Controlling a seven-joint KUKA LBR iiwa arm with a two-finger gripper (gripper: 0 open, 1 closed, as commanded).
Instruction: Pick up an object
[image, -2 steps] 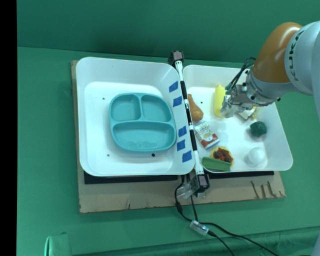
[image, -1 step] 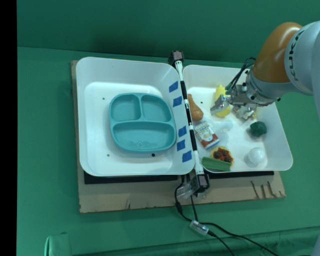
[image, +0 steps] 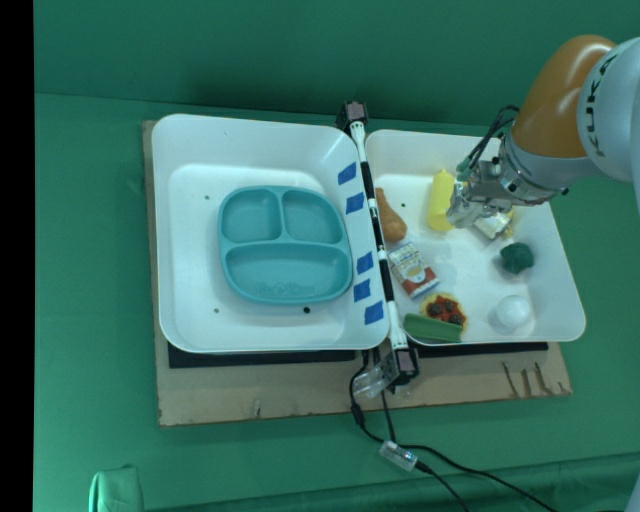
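A teal divided plate (image: 285, 245) sits in the left bin (image: 190, 140). In the right bin (image: 560, 300) lie a yellow bottle (image: 441, 199), a carton (image: 412, 269), a dark green lump (image: 517, 258) and a white ball (image: 511, 313). The gripper (image: 478, 207) hangs at the frame's upper right, just beside the bottle.

A teal divided plate (image: 284, 245) lies in the left white bin (image: 190, 300). Blue tape squares (image: 362, 263) mark the bins' shared edge. Brown cardboard (image: 250, 405) underlies both on the green tabletop (image: 90, 250). Black cables (image: 440, 470) trail toward the lower right.

The grey arm (image: 575, 95) reaches in from the right, its gripper (image: 478, 210) hanging low, pointing down.
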